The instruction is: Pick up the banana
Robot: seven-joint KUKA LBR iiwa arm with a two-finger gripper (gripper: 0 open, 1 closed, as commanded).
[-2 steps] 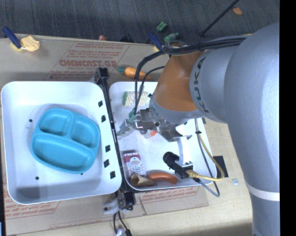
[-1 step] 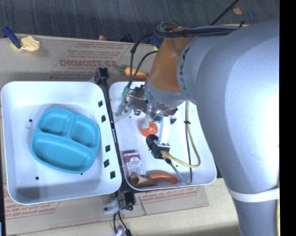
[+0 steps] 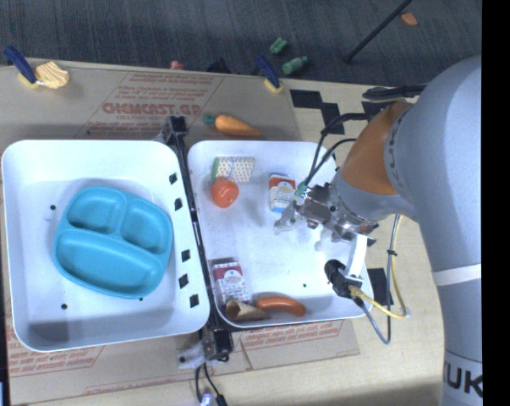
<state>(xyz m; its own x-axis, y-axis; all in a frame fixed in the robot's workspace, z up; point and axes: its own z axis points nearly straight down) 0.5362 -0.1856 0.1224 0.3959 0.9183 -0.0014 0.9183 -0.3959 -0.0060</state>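
The gripper (image 3: 298, 218) hangs low in the right bin (image 3: 263, 260), near a small carton (image 3: 281, 191); the bulky wrist hides whether it is open or closed. The banana (image 3: 52, 76), perhaps that blurred yellow shape, lies outside the bins, beside a blue clamp (image 3: 19, 62)

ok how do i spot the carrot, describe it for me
Find the right bin; just beyond its far rim, on the brown board, lies the carrot. It is orange and tapered with a green stub, and unlike the reddish sausage shape it lies outside the bin.
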